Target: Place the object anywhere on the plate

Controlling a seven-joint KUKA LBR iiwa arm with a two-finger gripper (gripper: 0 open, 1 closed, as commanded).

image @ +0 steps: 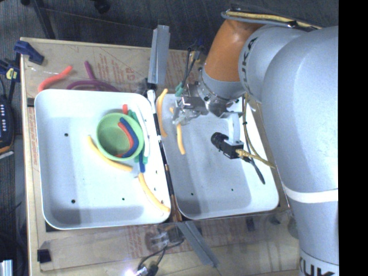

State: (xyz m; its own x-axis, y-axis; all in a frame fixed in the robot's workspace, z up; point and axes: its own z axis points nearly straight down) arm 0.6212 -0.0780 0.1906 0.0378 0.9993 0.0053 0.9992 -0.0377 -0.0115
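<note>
A round green plate (110, 135) sits in the left bin (63, 177), with a red curved piece (124, 130) and a blue curved piece (137, 135) lying on it. My gripper (180, 115) is low over the upper left corner of the right bin (230, 194), close to the divider. A short orange-yellow stick (180, 139) runs downward from just under the gripper, its top end hidden by the gripper, so I cannot tell whether it is held. The gripper is well right of the plate.
A curved yellow strip (161, 109) lies along the divider beside the gripper. Two long yellow strips (107, 157) (152, 194) and a green piece (141, 161) lie around the plate. A black fitting with a cable (227, 145) hangs over the right bin. Tools and a purple cord (92, 85) lie behind the left bin.
</note>
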